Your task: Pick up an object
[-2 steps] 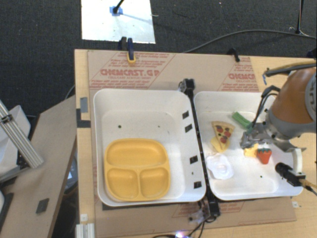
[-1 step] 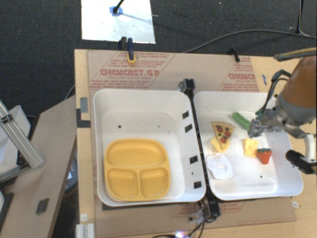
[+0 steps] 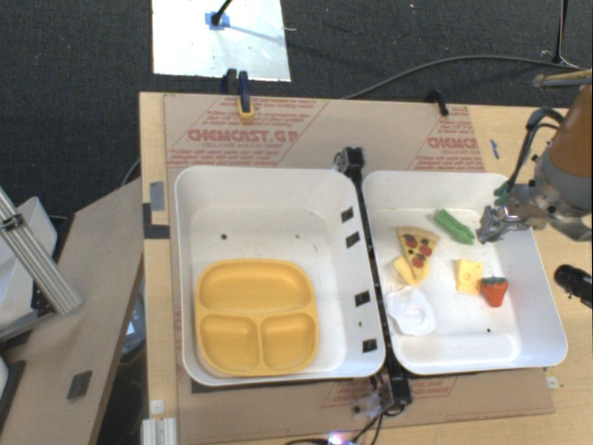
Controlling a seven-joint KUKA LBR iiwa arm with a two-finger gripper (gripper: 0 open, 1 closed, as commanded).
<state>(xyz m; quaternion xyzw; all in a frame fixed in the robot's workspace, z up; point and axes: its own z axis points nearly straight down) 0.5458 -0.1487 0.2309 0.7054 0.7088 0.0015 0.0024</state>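
yellow tray [image 3: 258, 315] | left bin [image 3: 278, 188] | cardboard-covered bench [image 3: 306, 123] | dark carpet [image 3: 74, 72]

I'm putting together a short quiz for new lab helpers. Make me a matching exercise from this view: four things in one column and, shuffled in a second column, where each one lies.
Things:
1. yellow tray
2. pizza slice
3. strawberry
4. green bean

Places:
A. right bin, nearest the tool
B. left bin, front part
C. right bin, close to the middle divider
D. right bin, just right of the cheese cube

Pairs: 1-B, 2-C, 3-D, 4-A
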